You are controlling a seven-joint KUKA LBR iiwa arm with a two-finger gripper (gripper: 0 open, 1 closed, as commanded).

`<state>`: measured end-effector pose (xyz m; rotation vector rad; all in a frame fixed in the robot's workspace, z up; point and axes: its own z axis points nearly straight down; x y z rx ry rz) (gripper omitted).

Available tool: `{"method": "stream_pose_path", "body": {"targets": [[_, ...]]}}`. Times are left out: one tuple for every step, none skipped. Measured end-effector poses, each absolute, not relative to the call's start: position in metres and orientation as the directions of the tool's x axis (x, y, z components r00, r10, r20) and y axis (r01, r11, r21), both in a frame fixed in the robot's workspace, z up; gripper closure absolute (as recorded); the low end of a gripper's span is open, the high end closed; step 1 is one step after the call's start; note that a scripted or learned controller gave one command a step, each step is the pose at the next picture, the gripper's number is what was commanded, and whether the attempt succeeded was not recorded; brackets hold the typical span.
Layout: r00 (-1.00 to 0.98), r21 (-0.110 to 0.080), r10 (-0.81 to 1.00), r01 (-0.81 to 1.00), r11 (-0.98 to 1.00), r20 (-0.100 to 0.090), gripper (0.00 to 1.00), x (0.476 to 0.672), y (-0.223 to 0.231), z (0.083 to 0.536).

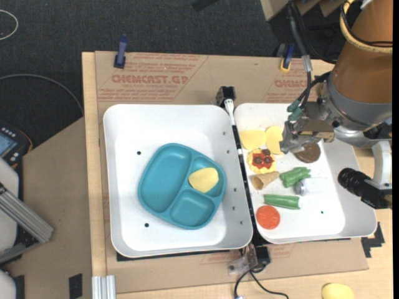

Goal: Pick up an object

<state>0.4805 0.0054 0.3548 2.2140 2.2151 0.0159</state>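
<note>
Cardboard-covered tabletop (156,76) bearing two white bins. Left bin (118,167): blue divided tray (165,189) with a pale yellow piece (203,179) in one compartment. Right bin (336,217): yellow slices (252,138), decorated yellow piece (261,160), green pieces (294,177), green pod (281,200), red disc (268,216), brown round (308,152). Claw (298,143) low over the right bin's far end, beside the brown round; finger state cannot be told.

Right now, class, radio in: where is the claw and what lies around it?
Claw low over right bin, nothing seen gripped. Brown disc beside it; yellow pieces, green items close by. Blue tray with yellow piece in left bin.
</note>
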Motion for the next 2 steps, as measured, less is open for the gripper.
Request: {"method": "stream_pose_path", "body": {"targets": [[0.004, -0.008, 1.0, 1.0, -0.004, 0.0, 1.0, 0.478, -0.02, 0.268], [-0.005, 0.003, 1.0, 1.0, 0.005, 0.0, 1.0, 0.509, 0.035, 0.271]]}}
